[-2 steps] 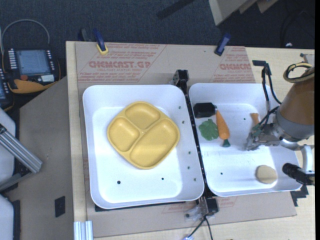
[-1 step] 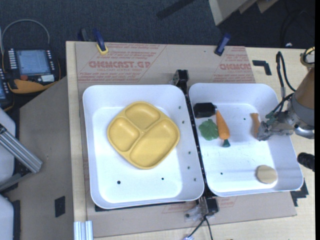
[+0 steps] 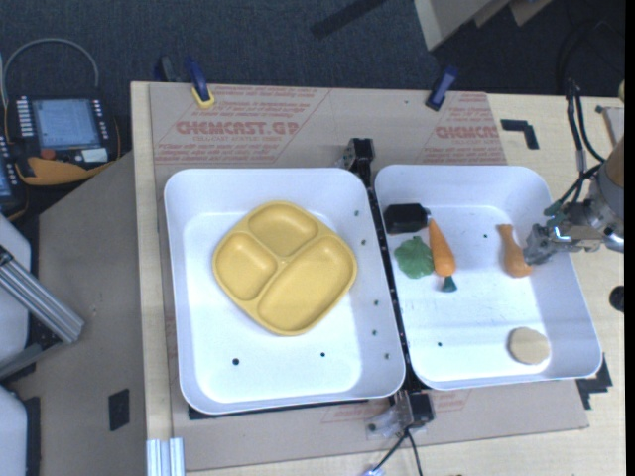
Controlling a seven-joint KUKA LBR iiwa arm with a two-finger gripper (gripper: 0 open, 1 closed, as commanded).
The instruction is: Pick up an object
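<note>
In the right bin (image 3: 476, 360) lie a black block (image 3: 405, 216), a green leafy piece (image 3: 415, 257), an orange carrot (image 3: 442, 251), a small orange-tan piece (image 3: 513, 253) and a round tan disc (image 3: 529, 345). My gripper (image 3: 539, 244) reaches in over the bin's right rim and sits right beside the orange-tan piece, at its right side. I see nothing lifted off the bin floor.
The left bin (image 3: 198, 365) holds a yellow divided plate (image 3: 285, 267). A black divider (image 3: 382, 266) runs between the two bins. Clamps and cables sit at the bench's far edge and near the arm on the right.
</note>
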